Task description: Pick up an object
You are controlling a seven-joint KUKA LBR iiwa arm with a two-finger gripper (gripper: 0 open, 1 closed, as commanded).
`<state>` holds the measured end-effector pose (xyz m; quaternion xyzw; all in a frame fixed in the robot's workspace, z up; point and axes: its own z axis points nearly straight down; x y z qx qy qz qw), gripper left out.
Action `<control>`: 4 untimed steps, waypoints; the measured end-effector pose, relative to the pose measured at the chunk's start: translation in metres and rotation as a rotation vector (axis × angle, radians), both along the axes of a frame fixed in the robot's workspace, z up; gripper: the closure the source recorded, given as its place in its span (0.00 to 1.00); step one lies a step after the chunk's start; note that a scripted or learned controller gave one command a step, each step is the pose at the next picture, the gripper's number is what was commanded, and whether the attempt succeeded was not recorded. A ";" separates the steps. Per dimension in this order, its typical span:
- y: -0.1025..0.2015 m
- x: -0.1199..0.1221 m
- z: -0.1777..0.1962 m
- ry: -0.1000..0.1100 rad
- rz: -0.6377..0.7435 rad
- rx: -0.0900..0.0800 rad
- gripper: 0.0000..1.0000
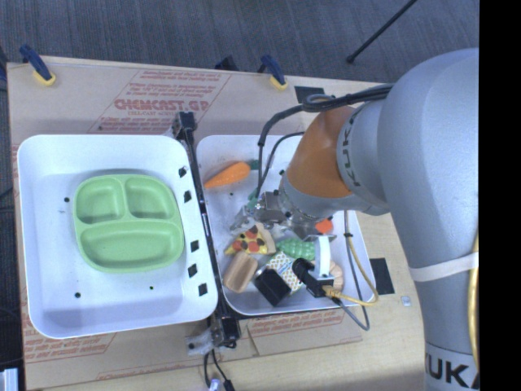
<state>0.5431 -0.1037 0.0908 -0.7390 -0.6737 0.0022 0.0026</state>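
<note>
The grey arm (423, 169) reaches in from the right, its orange band (321, 165) above the wrist hanging over the right bin (213, 149). The hand (262, 210) sits low among the things in that bin, near the bin's middle; its metal tip is lost in clutter and glare, so I cannot tell whether it is spread, pressed together or pinching anything.

The right bin holds a heap of small things. An orange toy carrot (228, 174) lies near the bin's upper left corner, apart from the hand. Just below the hand lies a toy pizza slice (251, 240), and under that a tan cylinder (237, 273) lies against the left wall. A black block (270, 286) rests near the front wall, with a green toy (298, 248) and a patterned piece (282, 264) beside it. A yellow cable (354, 298) trails over the bin's right front corner.

The left bin (32, 243) holds a pale green divided plate (128, 221), lying flat near its middle. Both bins stand side by side on the bench (163, 96), which is covered with printed cardboard and held by blue clamps (274, 70) at the far edge.
</note>
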 end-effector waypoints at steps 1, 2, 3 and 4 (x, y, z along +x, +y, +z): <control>0.013 -0.051 0.001 -0.003 0.282 0.002 0.00; 0.013 -0.050 0.011 -0.004 0.287 0.003 1.00; 0.013 -0.050 0.011 -0.004 0.287 0.002 0.00; 0.002 0.004 0.001 -0.004 0.320 0.001 0.00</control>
